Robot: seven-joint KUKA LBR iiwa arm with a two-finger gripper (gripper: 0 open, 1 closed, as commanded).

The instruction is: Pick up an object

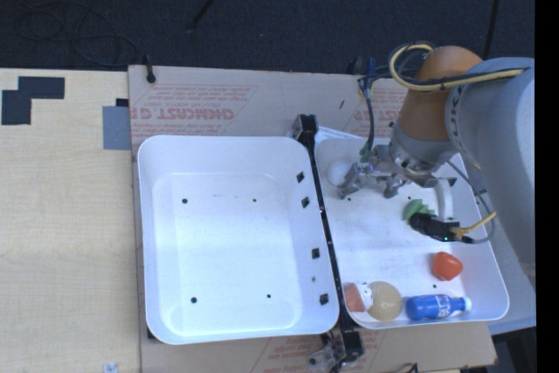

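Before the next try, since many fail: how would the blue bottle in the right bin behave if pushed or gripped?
The blue bottle lies on its side near the right bin's front wall, so it looks round and would probably roll if nudged sideways. Its surface seems smooth, so it may slip. It looks small, likely light.

We observe the arm point(489, 127) entering from the desk's right edge, its grey body crossing the far right corner region. The orange band point(437, 96) sits above the wrist, with yellow and dark cables looped around it. The wrist angles down and toward the left. The claw point(362, 179) hangs low near the far edge of the desk's right half. We cannot resolve anything between its metal parts.
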